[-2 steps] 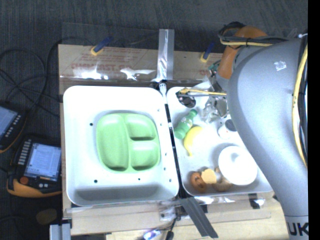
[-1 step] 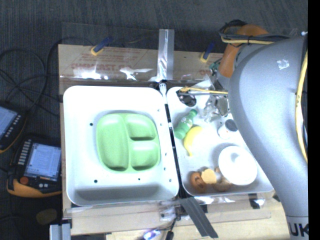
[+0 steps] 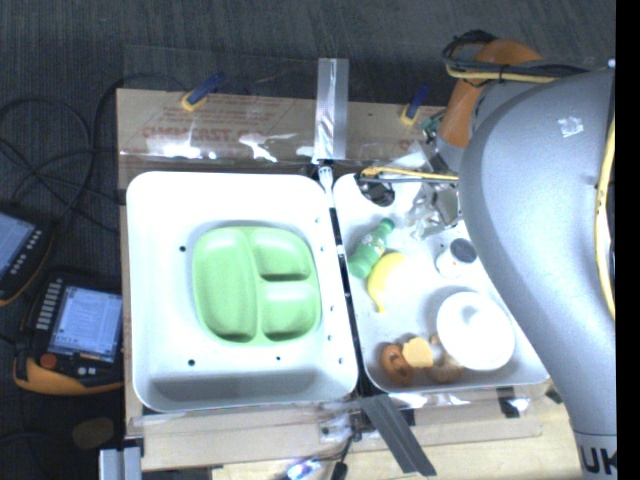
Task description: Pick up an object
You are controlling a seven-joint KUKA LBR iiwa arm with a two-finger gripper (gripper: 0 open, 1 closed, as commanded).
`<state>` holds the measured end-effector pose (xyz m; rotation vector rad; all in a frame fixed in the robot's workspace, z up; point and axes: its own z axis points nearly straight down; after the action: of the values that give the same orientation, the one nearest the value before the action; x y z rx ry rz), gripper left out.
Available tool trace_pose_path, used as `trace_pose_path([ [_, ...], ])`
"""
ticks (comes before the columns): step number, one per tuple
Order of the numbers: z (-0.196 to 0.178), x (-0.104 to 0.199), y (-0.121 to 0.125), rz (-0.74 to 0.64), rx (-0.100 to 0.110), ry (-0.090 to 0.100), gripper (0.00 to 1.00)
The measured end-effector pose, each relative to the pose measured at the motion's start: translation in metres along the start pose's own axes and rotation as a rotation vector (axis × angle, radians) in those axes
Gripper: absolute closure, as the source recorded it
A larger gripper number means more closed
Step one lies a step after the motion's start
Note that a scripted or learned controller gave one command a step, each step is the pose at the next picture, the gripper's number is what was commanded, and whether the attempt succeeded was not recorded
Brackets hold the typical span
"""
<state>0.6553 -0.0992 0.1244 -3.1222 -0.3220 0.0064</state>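
The right bin (image 3: 352, 298) holds the loose objects. A small green bottle (image 3: 368, 251) lies near the bin's left wall, with a yellow banana-shaped piece (image 3: 384, 276) touching it just below. A white round bowl (image 3: 475, 330) sits towards the front right. Brown lumpy items (image 3: 400, 360) lie at the front beside it. My gripper (image 3: 432, 211) hangs over the back of the right bin, up and to the right of the green bottle and apart from it. The big grey arm (image 3: 545, 228) hides the bin's right side.
The left bin (image 3: 160, 268) holds a green divided plate (image 3: 256, 282). A small dark round piece (image 3: 462, 252) lies under the gripper's right, and a dark object (image 3: 378, 190) sits in the right bin's back corner. Cables and handheld devices (image 3: 75, 318) lie left of the bench.
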Motion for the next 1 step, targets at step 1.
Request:
trace_pose_path([
  [1, 0.0168, 0.0033, -0.0006, -0.001, -0.001, -0.002, 1.0],
])
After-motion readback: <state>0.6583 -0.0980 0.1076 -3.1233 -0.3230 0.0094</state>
